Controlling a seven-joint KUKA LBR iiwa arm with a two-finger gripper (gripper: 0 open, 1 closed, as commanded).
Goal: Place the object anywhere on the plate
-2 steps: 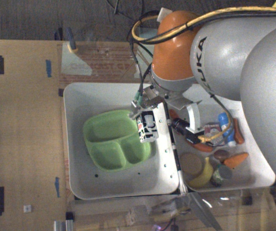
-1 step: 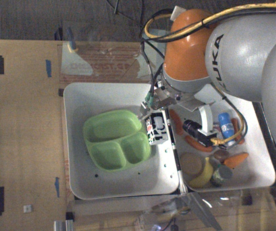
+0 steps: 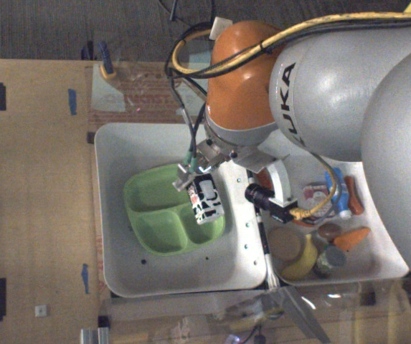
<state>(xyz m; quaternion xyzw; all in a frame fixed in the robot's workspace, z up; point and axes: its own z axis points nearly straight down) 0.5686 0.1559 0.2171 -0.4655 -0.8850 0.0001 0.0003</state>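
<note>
A green plate [image 3: 155, 224] with three compartments lies in the left white bin [image 3: 119, 156]. My gripper [image 3: 205, 201] hangs over the plate's right side, above the rim where the compartments meet. Its white and black body hides what is under it, and I cannot make out any object in it. The grey arm with its orange band [image 3: 241, 84] reaches in from the right and covers much of the right bin.
The right bin [image 3: 388, 253] holds several small things: a yellow banana-shaped piece [image 3: 302, 260], an orange carrot [image 3: 352, 239], a brown disc [image 3: 285, 242], a can [image 3: 328, 260] and a blue and red packet [image 3: 338, 192]. Bare bin floor surrounds the plate.
</note>
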